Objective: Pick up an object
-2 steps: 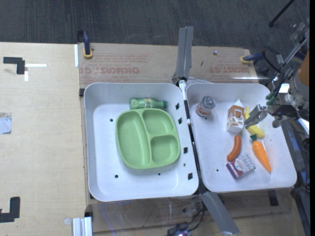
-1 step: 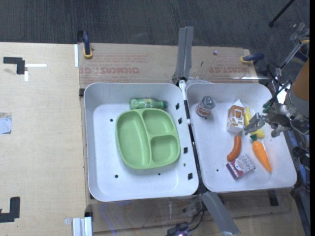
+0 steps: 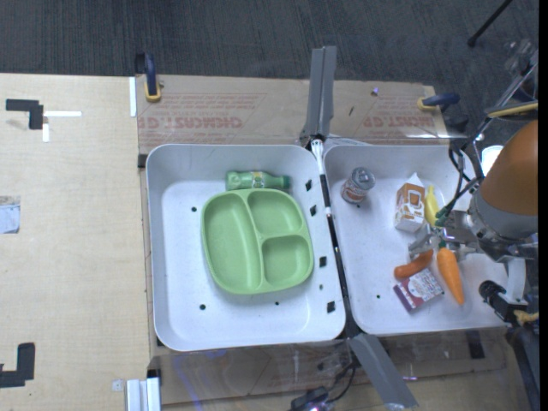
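Just beside the gripper (image 3: 431, 245), on its near-rim side: orange carrot (image 3: 451, 276), thick end up by the gripper, long axis running away from it toward the front wall of the right bin (image 3: 377, 311), slightly slanted. Looks like the closest candidate, so calls for a short drop and a close across the carrot's width, not along it.

Touching or nearly touching the carrot, on the side away from the arm: small red-orange piece (image 3: 413, 269) and a red packet (image 3: 419, 289), crowded enough to get in the way.

Gripper released or clenched: cannot tell from this angle; nothing visibly held.

Just behind the gripper: white-and-orange carton (image 3: 411, 205) with a yellow item (image 3: 431, 202) against it. Further off, a small can (image 3: 358, 187). Well apart, in the left bin (image 3: 158, 229): green divided plate (image 3: 257, 242) and green bottle (image 3: 255, 180).
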Tool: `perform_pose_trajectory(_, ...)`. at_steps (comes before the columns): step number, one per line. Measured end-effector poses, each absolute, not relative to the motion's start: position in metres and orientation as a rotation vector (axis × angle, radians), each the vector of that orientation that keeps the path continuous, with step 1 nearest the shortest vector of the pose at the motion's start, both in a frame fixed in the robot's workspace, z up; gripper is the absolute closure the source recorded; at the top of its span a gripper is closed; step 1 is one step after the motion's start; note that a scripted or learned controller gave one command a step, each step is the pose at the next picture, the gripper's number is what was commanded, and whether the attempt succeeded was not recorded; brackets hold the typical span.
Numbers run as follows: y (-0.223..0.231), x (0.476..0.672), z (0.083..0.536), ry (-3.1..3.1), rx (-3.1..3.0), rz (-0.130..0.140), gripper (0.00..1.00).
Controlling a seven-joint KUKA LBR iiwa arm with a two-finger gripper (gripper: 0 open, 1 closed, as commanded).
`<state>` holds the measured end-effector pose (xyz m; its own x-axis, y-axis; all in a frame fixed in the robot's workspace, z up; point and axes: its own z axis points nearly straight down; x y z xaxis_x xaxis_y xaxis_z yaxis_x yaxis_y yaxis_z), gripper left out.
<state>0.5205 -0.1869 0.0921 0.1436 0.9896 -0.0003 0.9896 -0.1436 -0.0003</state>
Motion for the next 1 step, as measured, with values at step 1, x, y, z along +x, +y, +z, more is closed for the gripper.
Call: perform_pose_trajectory(1, -0.1869, 0.5206, 0.1016, 2.054, 2.378, -0.001, 1.0)
